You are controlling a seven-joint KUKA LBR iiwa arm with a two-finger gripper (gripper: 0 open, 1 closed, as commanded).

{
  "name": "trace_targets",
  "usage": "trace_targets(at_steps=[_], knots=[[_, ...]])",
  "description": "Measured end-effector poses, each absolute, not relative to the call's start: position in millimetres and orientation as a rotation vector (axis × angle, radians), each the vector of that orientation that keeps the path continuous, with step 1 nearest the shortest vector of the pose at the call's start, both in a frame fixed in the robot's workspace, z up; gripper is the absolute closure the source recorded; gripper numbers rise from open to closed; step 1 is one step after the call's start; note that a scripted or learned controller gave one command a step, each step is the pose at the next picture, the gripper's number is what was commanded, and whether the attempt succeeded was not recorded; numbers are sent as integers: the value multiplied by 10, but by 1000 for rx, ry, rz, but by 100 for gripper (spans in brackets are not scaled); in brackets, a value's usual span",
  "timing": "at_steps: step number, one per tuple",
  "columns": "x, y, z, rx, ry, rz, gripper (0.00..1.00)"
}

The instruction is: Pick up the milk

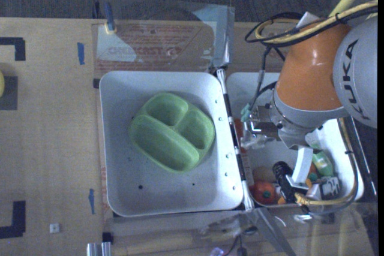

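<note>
Wooden desk [48, 147], two white bins | green tray [173, 130] in left bin [120, 189] | arm [312, 75] over right bin [354, 177] | milk [302, 166] leans upright amid the clutter, toward the near edge from the wrist | finger state: cannot tell.

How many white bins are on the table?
2. The left bin holds a green tray. The right bin, under the arm, holds small things.
</note>
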State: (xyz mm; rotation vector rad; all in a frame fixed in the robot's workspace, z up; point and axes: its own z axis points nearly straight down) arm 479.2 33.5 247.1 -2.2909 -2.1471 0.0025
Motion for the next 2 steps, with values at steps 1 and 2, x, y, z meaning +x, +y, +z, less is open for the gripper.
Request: trace_targets(at_steps=[1,2], knots=[[4797,-77,2526,-2179,-2263,1,100],[4788,64,2319,-2286,-2149,4,100]])
